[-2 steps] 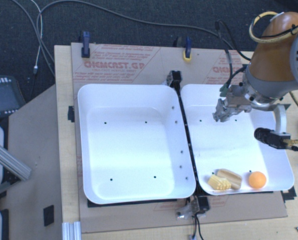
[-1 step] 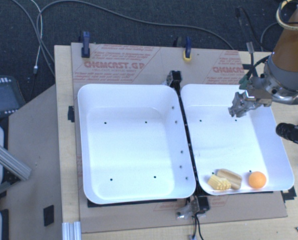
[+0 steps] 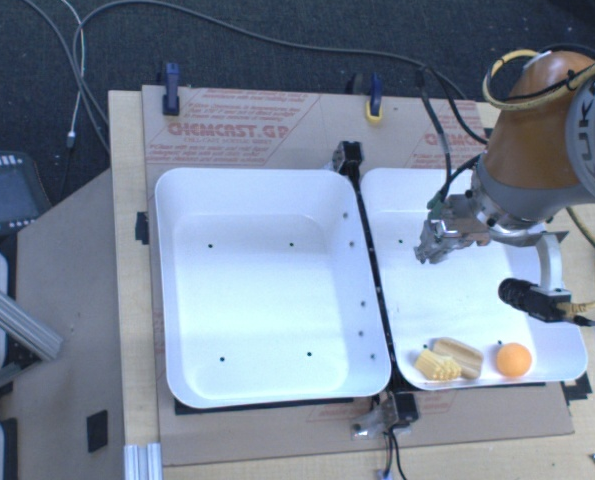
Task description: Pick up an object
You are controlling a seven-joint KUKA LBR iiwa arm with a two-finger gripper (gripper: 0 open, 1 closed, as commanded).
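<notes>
- 1 fixed camera sits above the desk [image 3: 127, 268], looking down at a slant.
- It stands far enough back to take in both white bins [image 3: 267, 193], the board under them and dark floor beyond.
- The arm [image 3: 537, 128] enters from the right.

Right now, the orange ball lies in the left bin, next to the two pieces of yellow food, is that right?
Not quite: the orange ball lies in the right bin, near its front edge. The rest holds; the camera view shows it beside the two yellow food pieces.
</notes>
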